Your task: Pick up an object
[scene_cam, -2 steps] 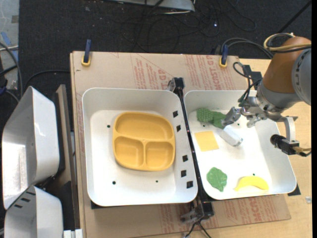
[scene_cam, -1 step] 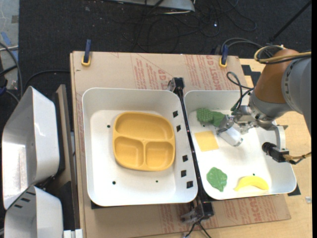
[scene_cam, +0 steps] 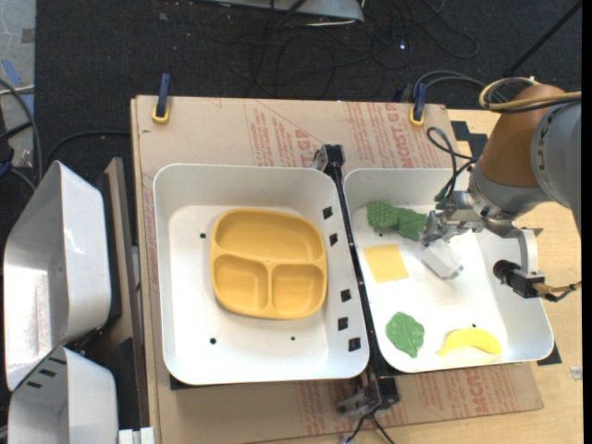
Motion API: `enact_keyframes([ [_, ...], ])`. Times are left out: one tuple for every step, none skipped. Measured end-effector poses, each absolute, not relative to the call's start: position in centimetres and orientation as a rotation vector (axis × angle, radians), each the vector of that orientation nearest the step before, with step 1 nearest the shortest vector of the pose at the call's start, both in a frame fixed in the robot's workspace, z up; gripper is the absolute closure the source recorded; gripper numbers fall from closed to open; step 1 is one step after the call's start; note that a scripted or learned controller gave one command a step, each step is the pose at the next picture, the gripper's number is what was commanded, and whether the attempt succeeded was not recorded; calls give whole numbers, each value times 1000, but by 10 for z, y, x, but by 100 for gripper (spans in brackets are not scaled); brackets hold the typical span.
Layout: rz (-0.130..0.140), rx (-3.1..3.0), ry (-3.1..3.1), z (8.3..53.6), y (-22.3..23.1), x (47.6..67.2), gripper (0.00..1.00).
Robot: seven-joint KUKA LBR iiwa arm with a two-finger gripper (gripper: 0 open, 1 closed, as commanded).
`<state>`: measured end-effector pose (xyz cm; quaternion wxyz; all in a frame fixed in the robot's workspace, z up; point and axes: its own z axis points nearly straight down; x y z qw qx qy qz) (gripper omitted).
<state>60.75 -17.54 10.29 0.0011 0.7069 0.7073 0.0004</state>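
Observation:
The right bin (scene_cam: 518, 326) holds a flat yellow square slice (scene_cam: 386, 263), a dark green knobbly piece (scene_cam: 388, 217) at its far left, a green leafy piece (scene_cam: 405, 333) near the front and a yellow banana (scene_cam: 470, 342) at the front right. My gripper (scene_cam: 441, 252) hangs low over the middle of this bin, just right of the yellow slice and below the knobbly green piece. I see nothing clearly held in it.
In the left bin (scene_cam: 185, 331) lies a yellow divided plate (scene_cam: 270, 263). A black divider strip (scene_cam: 347, 248) runs between the bins. The grey arm with its orange band (scene_cam: 518, 146) comes in over the right bin's far right corner. Cardboard lies under both bins.

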Motion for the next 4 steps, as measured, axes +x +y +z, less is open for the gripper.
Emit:
enact_keyframes([
  [5, 2218, 2216, 162, -184, 608, 100],
  [6, 2212, 2220, 226, -182, 606, 100],
  [3, 2215, 2223, 242, -182, 608, 100],
  [3, 2213, 2231, 249, -129, 611, 100],
])
